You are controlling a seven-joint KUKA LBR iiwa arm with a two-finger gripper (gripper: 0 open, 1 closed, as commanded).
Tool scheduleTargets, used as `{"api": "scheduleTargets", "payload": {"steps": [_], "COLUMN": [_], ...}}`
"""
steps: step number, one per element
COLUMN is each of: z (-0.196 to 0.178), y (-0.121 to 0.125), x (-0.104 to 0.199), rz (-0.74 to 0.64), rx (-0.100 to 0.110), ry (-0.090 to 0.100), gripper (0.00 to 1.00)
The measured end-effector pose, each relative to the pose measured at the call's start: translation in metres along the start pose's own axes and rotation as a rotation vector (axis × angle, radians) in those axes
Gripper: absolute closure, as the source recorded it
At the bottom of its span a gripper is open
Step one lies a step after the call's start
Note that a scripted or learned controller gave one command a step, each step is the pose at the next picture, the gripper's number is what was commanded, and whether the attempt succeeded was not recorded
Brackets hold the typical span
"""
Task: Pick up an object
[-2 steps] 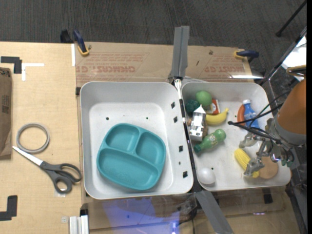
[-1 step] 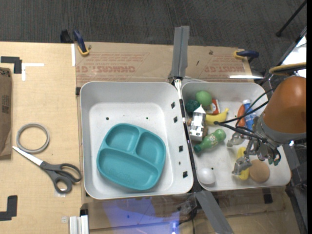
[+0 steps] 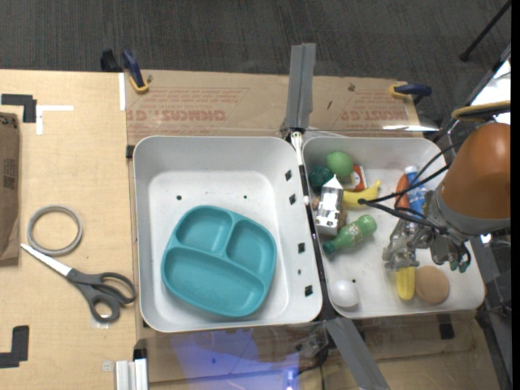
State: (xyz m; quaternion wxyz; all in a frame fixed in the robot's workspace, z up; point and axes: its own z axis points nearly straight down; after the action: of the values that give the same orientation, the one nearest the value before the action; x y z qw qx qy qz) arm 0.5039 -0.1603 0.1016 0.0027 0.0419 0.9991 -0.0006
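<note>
You have two white bins: the left bin [image 3: 154, 169] carries a teal tray [image 3: 219, 260], and the right bin [image 3: 382, 299] holds the clutter, including a green bottle [image 3: 353, 234], a brown egg [image 3: 432, 286], a yellow piece [image 3: 405, 283] and a white ball [image 3: 345, 293]. Your gripper [image 3: 404, 254] hangs low just above the yellow piece and beside the brown egg. I can't tell from here whether the fingers are spread or closed, and nothing looks lifted, so the whole pick is still ahead of you.
</note>
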Motion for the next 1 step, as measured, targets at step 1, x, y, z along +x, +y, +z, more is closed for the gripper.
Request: {"api": "scheduleTargets", "payload": {"steps": [1], "z": [0.0000], "y": [0.0001], "x": [0.0000], "rz": [0.000], "rx": [0.000], "ry": [0.000], "gripper": [0.00]}}
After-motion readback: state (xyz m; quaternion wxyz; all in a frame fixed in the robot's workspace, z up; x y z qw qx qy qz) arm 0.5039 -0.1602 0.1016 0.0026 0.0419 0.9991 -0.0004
